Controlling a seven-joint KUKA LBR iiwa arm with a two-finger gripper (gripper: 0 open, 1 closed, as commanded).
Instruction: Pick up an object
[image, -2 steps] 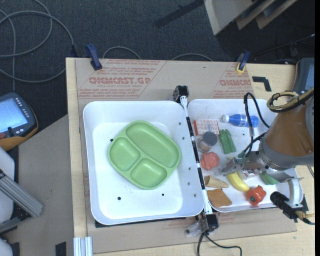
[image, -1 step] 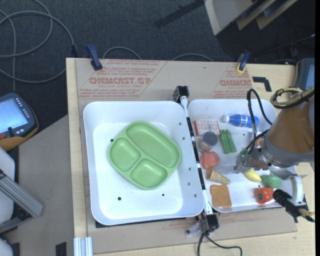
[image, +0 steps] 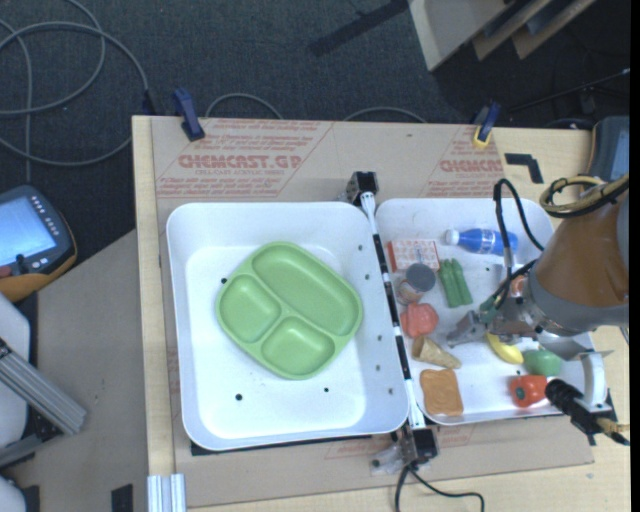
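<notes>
The right bin (image: 452, 205) holds several small items: a blue bottle (image: 480, 240), a red and white box (image: 412, 252), a grey round piece (image: 418, 278), a green stick (image: 456, 283), a red tomato (image: 421, 319), a tan wedge (image: 435, 352), a slice of toast (image: 441, 391), a yellow banana (image: 505, 349), a green lump (image: 543, 362) and a red pepper (image: 528, 390). My gripper (image: 487, 318) hangs low over the middle of this bin, just above the banana and right of the tomato. I see nothing clearly held in it.
The left bin (image: 190, 300) holds a green divided plate (image: 290, 310). A black divider (image: 385, 290) runs between the bins. The arm's orange band (image: 590, 265) and cables cover the right bin's right side. Clamps stand at the bench's back edge.
</notes>
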